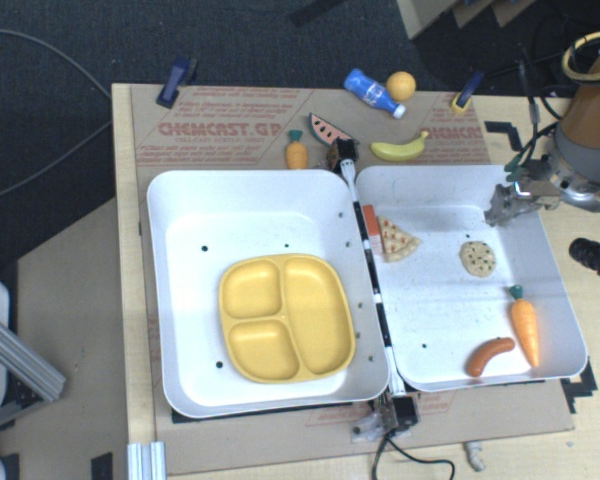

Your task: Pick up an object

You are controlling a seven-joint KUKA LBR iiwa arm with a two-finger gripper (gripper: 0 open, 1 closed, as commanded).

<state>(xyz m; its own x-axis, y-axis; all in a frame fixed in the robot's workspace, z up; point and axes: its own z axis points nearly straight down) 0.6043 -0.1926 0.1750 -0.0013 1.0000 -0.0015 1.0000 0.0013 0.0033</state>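
Note:
The right bin [450, 363] holds a pizza slice [396, 242] near its left wall, a round cookie [477, 258] in the middle, an orange carrot [524, 330] by the right wall and a reddish sausage [491, 356] at the front. My gripper [503, 211] hangs over the bin's back right part, above and to the right of the cookie, with nothing seen in it. The grey arm [580, 163] comes in from the right edge.
A yellow divided plate [285, 316] lies in the left bin [180, 228]. On the board behind the bins lie a banana [400, 148], a watermelon slice [325, 128], a small orange toy [297, 154], a blue bottle [374, 93] and an orange ball [402, 85].

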